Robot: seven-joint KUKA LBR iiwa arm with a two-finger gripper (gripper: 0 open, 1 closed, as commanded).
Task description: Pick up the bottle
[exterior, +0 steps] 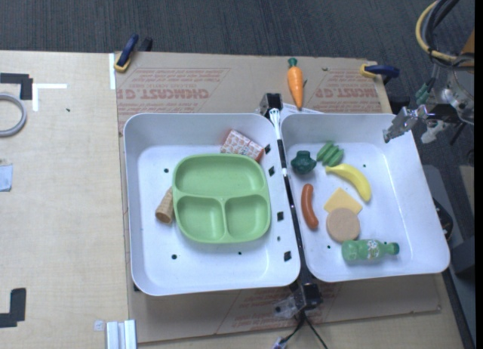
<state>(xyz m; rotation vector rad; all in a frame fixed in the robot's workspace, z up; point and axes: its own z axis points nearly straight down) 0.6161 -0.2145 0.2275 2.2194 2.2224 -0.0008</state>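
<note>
the small green plastic bottle with a pale label lies on its side near the front wall of the right-hand shallow white bin, its long axis running roughly left to right, cap toward the right. the grey metal two-finger gripper sits at the far right rim of that same bin, so the bottle lies toward the near edge and a little left of it, well apart; whether it is wide or narrow i cannot tell at this size. one arm, one bottle. sharing the bin: one yellow banana, one red sausage, one yellow cheese wedge, one tan round disc just beside the bottle, two green vegetable pieces. the left-hand white bin holds one green three-compartment tray.
</note>
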